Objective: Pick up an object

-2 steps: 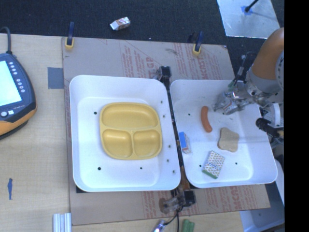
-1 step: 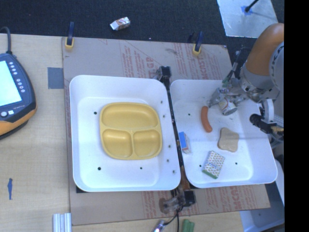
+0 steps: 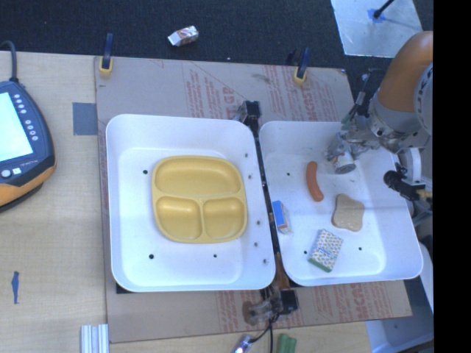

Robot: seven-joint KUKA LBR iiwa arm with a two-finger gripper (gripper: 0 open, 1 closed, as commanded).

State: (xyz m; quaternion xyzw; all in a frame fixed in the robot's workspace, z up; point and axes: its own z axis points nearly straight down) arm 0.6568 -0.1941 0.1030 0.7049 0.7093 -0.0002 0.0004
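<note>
Nearest the camera, at the bottom edge of the bench, a tangle of clips and wires (image 3: 268, 311) sits where the two white bins meet.

Just above it, the right bin (image 3: 383, 267) holds four small things. Closest is a green and white patterned packet (image 3: 325, 250), lying tilted near the bin's front. Behind it and slightly to the right lies a tan slice of toy bread (image 3: 347, 212). To the left, against the bin's left wall, stands a small blue and white box (image 3: 280, 217). Further back, near the middle of the bin, an orange-red toy sausage (image 3: 314, 180) lies lengthwise, apart from the others.

The left bin (image 3: 132, 256) holds a yellow divided plate (image 3: 199, 198) with three compartments, resting flat in its centre.

At the far right, the grey arm (image 3: 401, 101) with its orange band reaches in over the back of the right bin. Its gripper (image 3: 343, 157) hangs just behind and to the right of the sausage, with nothing visibly between its fingers; whether they are parted or closed cannot be told from this angle.

On the bench's left edge lies a grey and orange handheld controller (image 3: 20, 142). Beyond the bench, on the dark floor, sits a crumpled wrapper (image 3: 183, 36).
</note>
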